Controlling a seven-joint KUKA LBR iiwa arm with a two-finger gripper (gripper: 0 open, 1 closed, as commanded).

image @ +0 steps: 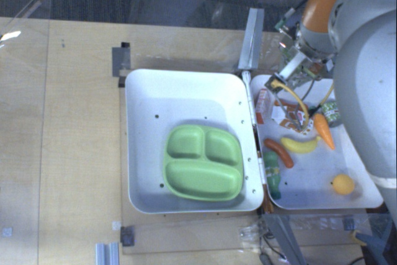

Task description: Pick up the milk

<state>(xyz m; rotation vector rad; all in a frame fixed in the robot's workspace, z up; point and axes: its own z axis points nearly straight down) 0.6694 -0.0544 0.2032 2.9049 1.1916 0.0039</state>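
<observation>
The milk (263,105) is a small white carton with red print, lying in the right bin (310,195) against its left wall near the far end. My gripper (299,69) hangs over the far end of that bin, a little right of and beyond the carton, with the grey arm and its orange band rising behind it. I see nothing held under it.
Around the milk lie a crumpled snack packet (291,116), a carrot (324,131), a banana (299,145), a red sausage (279,152), a green vegetable (272,172), an orange fruit (342,184) and a green can (329,112). The left bin (149,96) holds a green divided plate (203,162).
</observation>
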